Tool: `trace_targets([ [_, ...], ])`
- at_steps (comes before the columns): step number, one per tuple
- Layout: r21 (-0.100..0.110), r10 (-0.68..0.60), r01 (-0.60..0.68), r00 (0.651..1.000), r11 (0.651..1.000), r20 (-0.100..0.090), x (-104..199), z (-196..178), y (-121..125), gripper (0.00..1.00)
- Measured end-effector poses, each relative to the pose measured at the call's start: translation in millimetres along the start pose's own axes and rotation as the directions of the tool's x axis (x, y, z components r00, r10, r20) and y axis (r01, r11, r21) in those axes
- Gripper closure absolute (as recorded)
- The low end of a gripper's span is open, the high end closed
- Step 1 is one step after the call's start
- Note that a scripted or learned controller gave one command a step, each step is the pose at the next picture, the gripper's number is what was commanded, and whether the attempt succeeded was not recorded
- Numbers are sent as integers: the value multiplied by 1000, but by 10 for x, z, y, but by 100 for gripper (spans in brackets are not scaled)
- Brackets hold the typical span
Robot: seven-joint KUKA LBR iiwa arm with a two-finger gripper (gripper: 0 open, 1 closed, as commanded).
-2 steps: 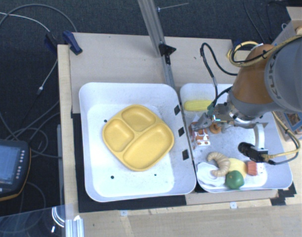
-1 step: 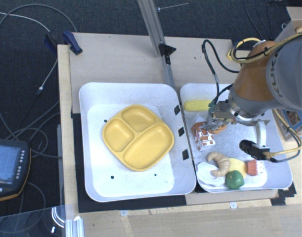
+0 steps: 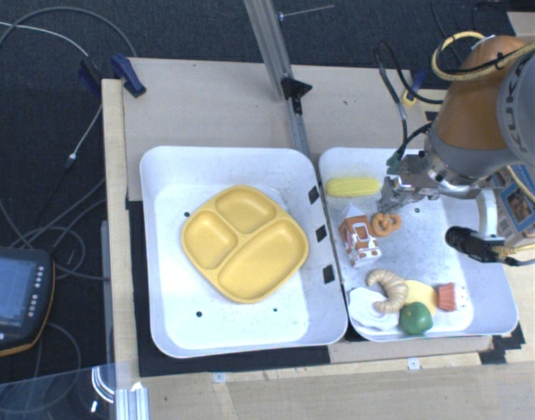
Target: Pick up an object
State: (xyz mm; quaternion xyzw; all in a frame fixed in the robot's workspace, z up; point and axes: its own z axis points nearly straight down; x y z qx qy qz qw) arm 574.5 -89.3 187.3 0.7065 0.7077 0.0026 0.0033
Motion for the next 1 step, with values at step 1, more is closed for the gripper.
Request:
trace_targets([
  [1, 0, 0, 0, 1000, 1000, 0, 0, -546, 24, 100],
])
